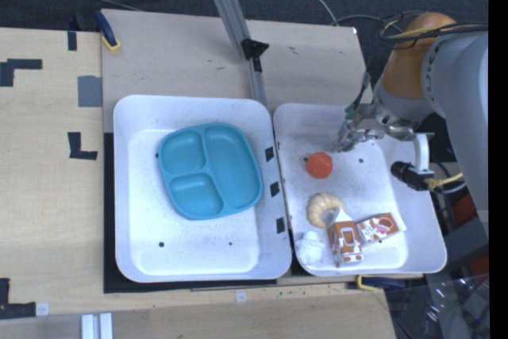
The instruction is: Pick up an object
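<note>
Tomato on the floor of the right bin, left of and just near of the gripper, apart from it, fingers too blurred to tell their state, with croissant and packet nearer, blue tray in the left bin.

Two shallow white bins sit side by side on the bench: a left bin and a right bin. The left bin contains one thing, a blue divided plate with three compartments. The right bin contains four things: one small red-orange ball, one tan croissant-shaped pastry, one orange-and-white carton lying at the near side, and one small white object beside it, too unclear to identify.
</note>
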Action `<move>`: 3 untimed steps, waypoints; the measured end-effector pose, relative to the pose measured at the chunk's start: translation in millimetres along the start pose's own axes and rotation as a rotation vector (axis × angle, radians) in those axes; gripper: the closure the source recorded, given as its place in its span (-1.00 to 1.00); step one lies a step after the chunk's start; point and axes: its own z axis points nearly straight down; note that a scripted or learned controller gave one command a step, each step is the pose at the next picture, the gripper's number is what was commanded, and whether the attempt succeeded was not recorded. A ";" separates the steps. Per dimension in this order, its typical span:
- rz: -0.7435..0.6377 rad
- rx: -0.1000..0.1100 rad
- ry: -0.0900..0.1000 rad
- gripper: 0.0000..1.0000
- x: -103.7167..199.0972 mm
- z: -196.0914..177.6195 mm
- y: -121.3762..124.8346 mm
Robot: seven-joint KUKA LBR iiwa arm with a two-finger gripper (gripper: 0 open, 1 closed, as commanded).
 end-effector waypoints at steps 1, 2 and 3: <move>0.001 -0.006 0.001 1.00 10.1 -54.0 -2.7; 0.000 -0.008 0.001 1.00 18.6 -114.1 0.7; 0.001 -0.001 0.002 1.00 19.2 -118.1 0.9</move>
